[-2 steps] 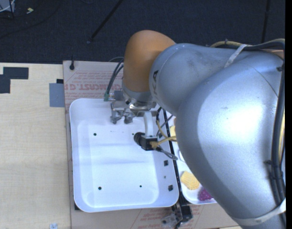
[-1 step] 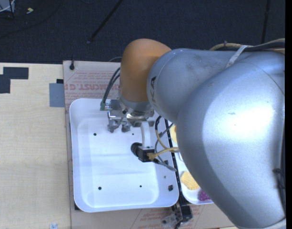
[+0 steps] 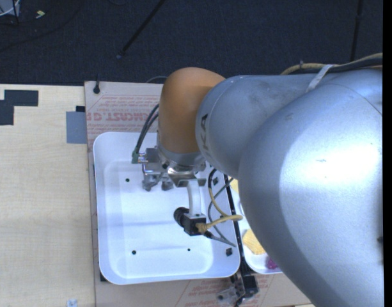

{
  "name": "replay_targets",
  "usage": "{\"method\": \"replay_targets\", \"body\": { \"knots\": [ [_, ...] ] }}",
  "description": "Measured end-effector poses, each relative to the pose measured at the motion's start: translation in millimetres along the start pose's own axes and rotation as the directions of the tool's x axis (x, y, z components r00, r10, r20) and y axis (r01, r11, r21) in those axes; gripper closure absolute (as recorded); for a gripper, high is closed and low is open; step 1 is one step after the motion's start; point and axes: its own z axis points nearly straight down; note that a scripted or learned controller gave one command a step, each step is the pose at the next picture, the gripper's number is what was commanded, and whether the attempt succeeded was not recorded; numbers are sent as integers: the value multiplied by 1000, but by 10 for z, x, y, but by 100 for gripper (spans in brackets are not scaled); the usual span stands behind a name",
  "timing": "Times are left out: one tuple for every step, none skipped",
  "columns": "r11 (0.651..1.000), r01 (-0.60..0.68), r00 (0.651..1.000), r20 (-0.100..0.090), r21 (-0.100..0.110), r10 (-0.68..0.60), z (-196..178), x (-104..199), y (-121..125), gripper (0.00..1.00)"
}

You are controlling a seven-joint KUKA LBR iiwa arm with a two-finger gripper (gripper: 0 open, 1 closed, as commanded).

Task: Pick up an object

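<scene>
Grey arm across right bin, yellow item half-hidden beneath

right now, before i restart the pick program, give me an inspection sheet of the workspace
surface: left bin and right bin side by side on a cardboard sheet
job's things: yellow thing and pink thing in the right bin, partly hidden under the arm
clutter: nothing seen
gripper: gripper over the left bin's far half
cables: black cables on the floor
surroundings: wooden bench, dark floor behind it
</scene>
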Motion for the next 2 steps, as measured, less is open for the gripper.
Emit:
{"method": "replay_targets", "body": {
  "knots": [
    [1000,1,1000,-6,-16,-1,-1284,311,35,100],
    [1000,3,1000,-4,-15,-3,-1984,615,638,100]
  ]
}}
